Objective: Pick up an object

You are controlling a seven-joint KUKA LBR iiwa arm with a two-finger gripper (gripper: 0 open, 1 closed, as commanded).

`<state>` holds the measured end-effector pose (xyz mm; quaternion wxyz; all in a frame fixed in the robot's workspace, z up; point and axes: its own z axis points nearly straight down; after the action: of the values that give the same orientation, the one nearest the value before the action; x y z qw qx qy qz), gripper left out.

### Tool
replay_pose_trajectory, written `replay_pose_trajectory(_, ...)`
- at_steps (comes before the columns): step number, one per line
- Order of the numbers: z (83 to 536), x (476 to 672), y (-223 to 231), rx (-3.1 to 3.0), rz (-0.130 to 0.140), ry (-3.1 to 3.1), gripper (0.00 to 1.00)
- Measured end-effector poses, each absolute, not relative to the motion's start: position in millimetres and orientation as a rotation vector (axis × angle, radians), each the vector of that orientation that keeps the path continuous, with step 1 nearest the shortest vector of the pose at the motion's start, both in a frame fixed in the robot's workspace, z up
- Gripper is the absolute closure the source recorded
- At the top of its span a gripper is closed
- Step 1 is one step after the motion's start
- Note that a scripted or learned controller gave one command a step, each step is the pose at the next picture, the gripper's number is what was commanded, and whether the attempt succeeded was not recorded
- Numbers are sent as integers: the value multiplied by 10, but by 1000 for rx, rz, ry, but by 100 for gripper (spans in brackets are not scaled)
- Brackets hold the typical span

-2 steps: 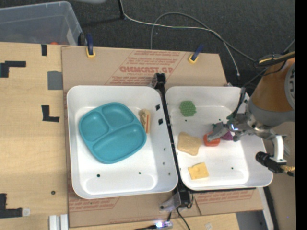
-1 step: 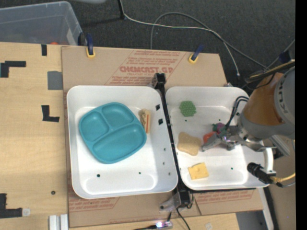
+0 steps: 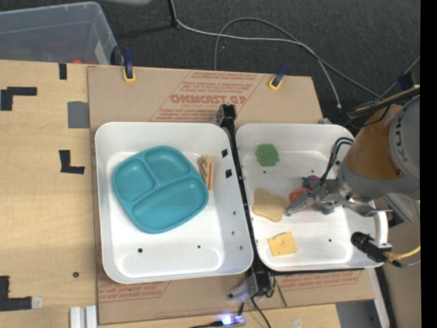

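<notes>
— Claw (image 3: 298, 204) low in the right bin (image 3: 300, 265), reaching in from the right; fingers' state impossible to tell. Small red and purple bits (image 3: 305, 186) right at its tip.

— Open room around it?

— Tan sponge-like piece (image 3: 268, 205) just left of the tip, yellow cheese wedge (image 3: 282, 244) nearer the front wall, green ball (image 3: 267, 155) toward the back. Bare floor between them. Left bin (image 3: 171, 265) mostly taken by a teal divided plate (image 3: 160, 188), a small brown stick (image 3: 207, 171) beside its right rim.
</notes>
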<state>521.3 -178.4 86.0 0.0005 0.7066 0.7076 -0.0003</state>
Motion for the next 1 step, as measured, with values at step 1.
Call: replay_pose_trajectory(1,970,5221,-1798,2216,-1,2217,100)
